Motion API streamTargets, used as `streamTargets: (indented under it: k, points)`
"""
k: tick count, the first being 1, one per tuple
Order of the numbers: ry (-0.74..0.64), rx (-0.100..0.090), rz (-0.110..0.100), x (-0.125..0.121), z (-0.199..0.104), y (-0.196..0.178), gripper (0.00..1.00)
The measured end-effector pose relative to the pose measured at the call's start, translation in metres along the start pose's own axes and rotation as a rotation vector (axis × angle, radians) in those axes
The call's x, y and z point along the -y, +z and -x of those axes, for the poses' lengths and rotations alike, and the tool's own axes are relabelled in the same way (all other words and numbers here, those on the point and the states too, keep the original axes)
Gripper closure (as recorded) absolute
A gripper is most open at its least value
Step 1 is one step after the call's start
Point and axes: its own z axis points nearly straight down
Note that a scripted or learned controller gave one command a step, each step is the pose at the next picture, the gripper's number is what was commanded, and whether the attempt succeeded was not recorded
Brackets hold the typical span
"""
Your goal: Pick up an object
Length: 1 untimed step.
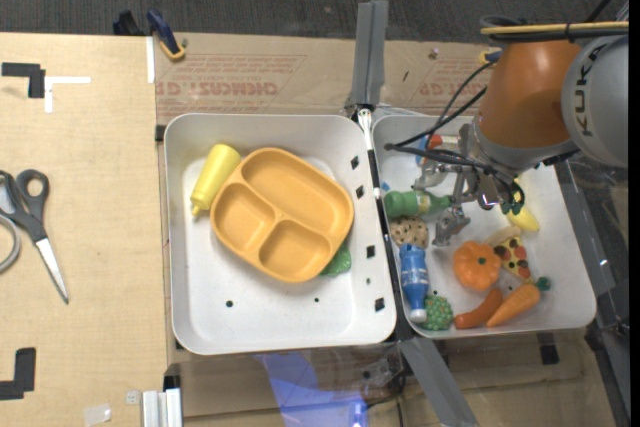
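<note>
My gripper (462, 211) hangs low in the right bin (570, 310), under the orange wrist band, above a jumble of toy food. Just left of it lies a green bottle (408, 203). Below it sit a cookie (408, 233), a blue bottle (413, 273), an orange pumpkin (476, 265) and carrots (500, 303). A yellow piece (524, 217) lies to its right. The arm hides what is directly beneath the fingers.
The left bin (200, 305) holds an orange divided plate (280, 213), a yellow bottle (213, 177) and a green item (338, 262) peeking from under the plate. Scissors (35, 220) lie on the bench at far left. A grey divider bar (368, 55) stands between the bins.
</note>
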Motion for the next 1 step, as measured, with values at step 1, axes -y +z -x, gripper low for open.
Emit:
streamTargets:
  k: [1]
  points:
    - [0.006, -0.002, 0.001, 0.0163, -0.0644, 0.0008, 0.00]
